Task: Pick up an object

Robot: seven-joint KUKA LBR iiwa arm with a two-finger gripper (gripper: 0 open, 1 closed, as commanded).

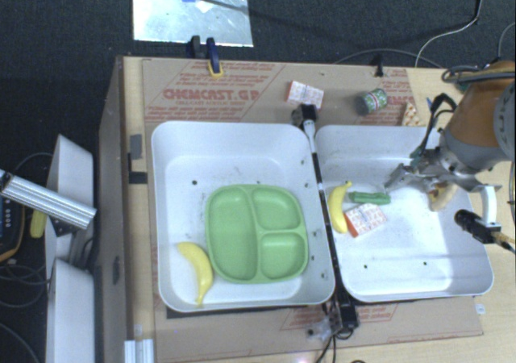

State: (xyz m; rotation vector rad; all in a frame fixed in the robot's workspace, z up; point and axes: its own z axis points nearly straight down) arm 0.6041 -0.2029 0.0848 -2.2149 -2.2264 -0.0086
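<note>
1. A bench seen from above at a slant carries two shallow white bins side by side.
2. The left bin holds a green divided plate near its middle.
3. A banana lies in the left bin at the plate's lower left edge, curving toward the bin's front corner.
4. The right bin holds three things clustered near its left wall.
5. A second banana lies just inside the wall, nearly upright in the picture.
6. A small green item lies just right of that banana's top end.
7. A red and white packet lies just below the green item, beside the banana.
8. The arm reaches in from the right, over the right bin's upper right part.
9. The gripper points left toward the green item, near it but apart from it; whether it is spread or closed I cannot tell.
10. On the bench behind the bins lie a small card and a small tin.
</note>
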